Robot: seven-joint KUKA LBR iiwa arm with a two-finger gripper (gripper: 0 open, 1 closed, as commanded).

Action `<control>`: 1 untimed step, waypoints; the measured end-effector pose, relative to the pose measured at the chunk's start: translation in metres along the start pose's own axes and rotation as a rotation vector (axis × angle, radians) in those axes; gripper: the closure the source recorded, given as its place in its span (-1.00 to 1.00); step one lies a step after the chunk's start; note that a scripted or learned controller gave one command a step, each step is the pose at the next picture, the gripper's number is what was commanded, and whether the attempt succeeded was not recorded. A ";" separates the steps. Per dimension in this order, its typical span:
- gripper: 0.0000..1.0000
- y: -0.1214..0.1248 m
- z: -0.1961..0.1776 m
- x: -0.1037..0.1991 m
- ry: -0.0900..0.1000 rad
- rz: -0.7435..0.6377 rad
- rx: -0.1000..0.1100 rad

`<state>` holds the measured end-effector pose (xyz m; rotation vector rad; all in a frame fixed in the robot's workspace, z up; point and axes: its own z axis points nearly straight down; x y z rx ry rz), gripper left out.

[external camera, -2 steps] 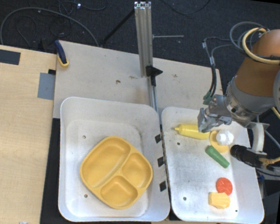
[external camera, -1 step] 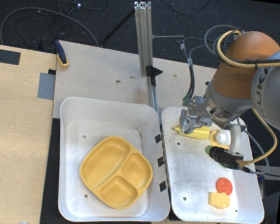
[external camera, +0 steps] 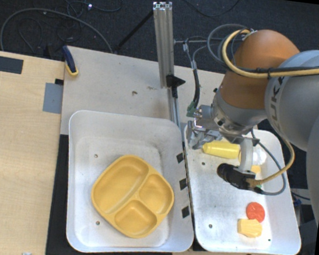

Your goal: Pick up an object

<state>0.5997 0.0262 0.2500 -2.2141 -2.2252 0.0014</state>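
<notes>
My gripper (external camera: 198, 134) hangs low over the far left part of the right bin (external camera: 285, 242), close to the wall between the two bins. A yellow elongated object (external camera: 222, 149) lies on its side just right of the gripper, touching or almost touching it; I cannot tell whether it is held. A small red round object (external camera: 255, 212) and a yellow block (external camera: 249, 227) rest near the front right of the same bin, well apart from the gripper.
The left bin (external camera: 81, 142) holds a yellow three-compartment plate (external camera: 133, 195). An upright aluminium post (external camera: 162, 42) stands behind the bins. The big grey and orange arm (external camera: 262, 68) covers the back of the right bin.
</notes>
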 end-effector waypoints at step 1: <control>1.00 0.001 0.004 0.045 -0.001 0.001 0.000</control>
